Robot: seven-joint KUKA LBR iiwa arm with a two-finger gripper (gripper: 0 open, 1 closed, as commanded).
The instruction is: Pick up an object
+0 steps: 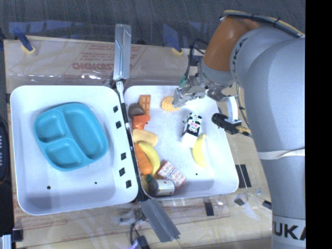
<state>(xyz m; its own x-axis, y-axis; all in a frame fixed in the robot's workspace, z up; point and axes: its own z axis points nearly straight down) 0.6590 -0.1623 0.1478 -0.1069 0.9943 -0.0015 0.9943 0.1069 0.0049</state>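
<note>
My gripper [179,96] hangs over the far side of the right bin [223,162], right beside a round yellow cookie-like piece [166,104], at its right edge. Whether it touches the piece is unclear. A black-and-white cow toy [192,125] lies just in front of the gripper, with a yellow wedge [199,150] nearer the front. Along the bin's left wall lie a banana [149,153], a carrot [144,163], an orange piece [140,121] and a pale yellow fruit [144,136].
A metal can [161,187] and a patterned snack packet [171,173] sit at the right bin's front left. A blue divided plate [70,134] lies in the left bin [31,191]. The grey arm [270,87] covers the right side of the bench.
</note>
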